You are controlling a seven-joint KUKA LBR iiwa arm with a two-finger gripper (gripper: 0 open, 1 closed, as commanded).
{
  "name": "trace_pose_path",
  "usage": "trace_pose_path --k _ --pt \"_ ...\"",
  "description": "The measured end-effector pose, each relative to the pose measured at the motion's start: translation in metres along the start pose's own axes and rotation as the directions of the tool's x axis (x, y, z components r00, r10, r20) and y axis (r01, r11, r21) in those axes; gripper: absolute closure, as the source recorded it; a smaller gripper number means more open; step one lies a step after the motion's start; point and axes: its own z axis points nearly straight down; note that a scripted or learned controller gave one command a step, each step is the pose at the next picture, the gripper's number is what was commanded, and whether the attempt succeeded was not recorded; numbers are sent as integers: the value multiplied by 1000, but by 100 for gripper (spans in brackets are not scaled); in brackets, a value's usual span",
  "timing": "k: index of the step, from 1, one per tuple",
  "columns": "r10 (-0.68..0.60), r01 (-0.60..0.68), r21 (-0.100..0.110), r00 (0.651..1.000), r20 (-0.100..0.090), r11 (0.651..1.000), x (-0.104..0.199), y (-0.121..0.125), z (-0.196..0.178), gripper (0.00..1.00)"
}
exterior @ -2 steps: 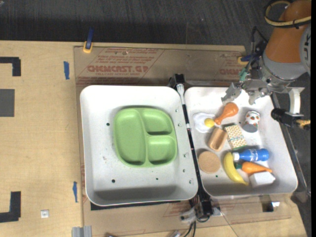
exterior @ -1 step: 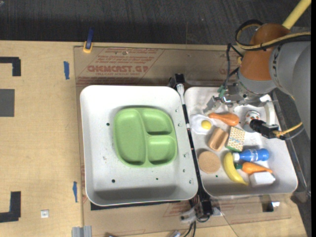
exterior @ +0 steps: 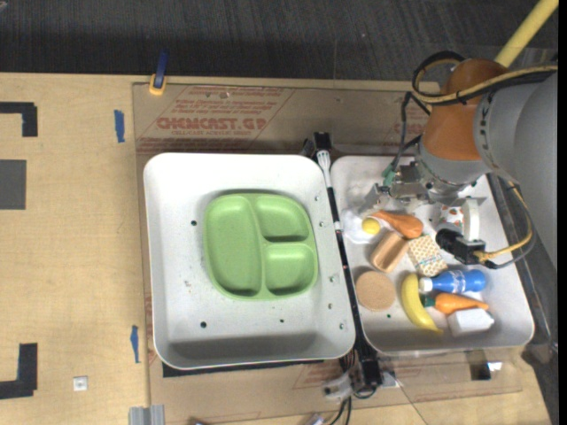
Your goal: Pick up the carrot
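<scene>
Approach step. Tool [exterior: 409,189] at upper right of frame, above right bin [exterior: 523,321]; tool state cannot be told. Carrot [exterior: 400,223] just below tool, beside bread piece [exterior: 388,251]. Next: descend onto carrot, grip it, lift.

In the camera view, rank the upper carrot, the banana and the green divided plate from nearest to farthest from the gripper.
Measured from the gripper, at the top of the right bin:
1. Upper carrot, just below it in the right bin.
2. Banana, lower in the same bin.
3. Green divided plate, in the left bin.
</scene>
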Motion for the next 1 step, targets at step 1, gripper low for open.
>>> trace_pose_path --k 1 --pt "-2 2 -7 1000 -2 1000 2 -30 0 0"
